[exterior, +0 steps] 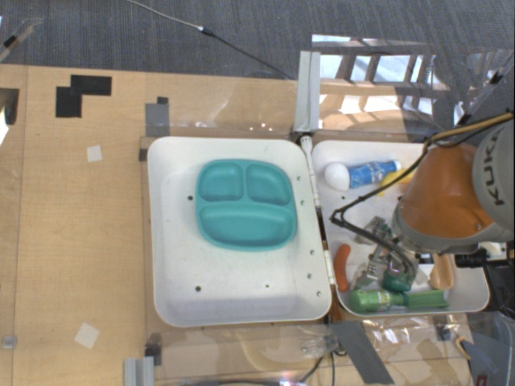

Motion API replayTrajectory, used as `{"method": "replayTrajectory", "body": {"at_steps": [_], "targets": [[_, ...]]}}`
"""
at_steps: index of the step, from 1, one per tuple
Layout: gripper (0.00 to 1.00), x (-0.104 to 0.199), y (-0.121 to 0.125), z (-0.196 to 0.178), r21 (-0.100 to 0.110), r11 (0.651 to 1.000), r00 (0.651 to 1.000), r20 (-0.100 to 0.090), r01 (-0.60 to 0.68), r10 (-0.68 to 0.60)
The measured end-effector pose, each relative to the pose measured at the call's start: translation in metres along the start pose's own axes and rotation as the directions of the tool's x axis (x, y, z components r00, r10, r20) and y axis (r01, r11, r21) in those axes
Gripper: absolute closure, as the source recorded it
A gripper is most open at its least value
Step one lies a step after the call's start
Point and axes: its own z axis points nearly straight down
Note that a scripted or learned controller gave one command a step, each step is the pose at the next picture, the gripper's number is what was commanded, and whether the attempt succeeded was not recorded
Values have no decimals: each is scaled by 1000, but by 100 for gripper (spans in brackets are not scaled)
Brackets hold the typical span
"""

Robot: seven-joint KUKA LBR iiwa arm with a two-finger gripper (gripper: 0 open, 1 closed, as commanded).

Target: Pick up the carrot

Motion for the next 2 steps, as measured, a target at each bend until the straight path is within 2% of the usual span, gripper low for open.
{"method": "replayTrajectory", "body": {"at_steps": [1,2], "targets": [[0,-129,-21,6,4,989,989,-9,-151,151],[0,-65,15,3,0,1000,999,-11,-31,31]]}}
